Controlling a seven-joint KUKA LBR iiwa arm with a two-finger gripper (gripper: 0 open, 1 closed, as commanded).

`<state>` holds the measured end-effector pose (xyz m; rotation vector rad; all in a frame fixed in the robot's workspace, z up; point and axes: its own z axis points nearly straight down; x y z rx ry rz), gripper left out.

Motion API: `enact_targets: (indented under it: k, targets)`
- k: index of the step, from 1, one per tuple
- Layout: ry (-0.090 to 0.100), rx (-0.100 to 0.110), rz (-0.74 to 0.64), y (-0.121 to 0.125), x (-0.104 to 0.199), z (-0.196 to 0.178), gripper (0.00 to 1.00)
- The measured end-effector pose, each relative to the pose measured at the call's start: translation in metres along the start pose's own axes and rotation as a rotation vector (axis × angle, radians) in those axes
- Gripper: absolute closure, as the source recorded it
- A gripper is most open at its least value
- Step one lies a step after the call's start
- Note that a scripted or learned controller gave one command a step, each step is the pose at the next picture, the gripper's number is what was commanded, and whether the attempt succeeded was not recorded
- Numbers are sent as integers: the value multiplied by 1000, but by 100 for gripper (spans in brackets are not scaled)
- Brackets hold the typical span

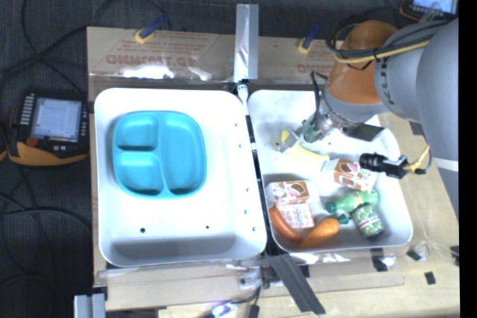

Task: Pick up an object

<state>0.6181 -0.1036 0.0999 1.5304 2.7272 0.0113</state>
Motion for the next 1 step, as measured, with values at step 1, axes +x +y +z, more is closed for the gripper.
enact_targets:
  k: [1]
  targets:
    - [4, 18, 459, 27, 31, -83, 100]
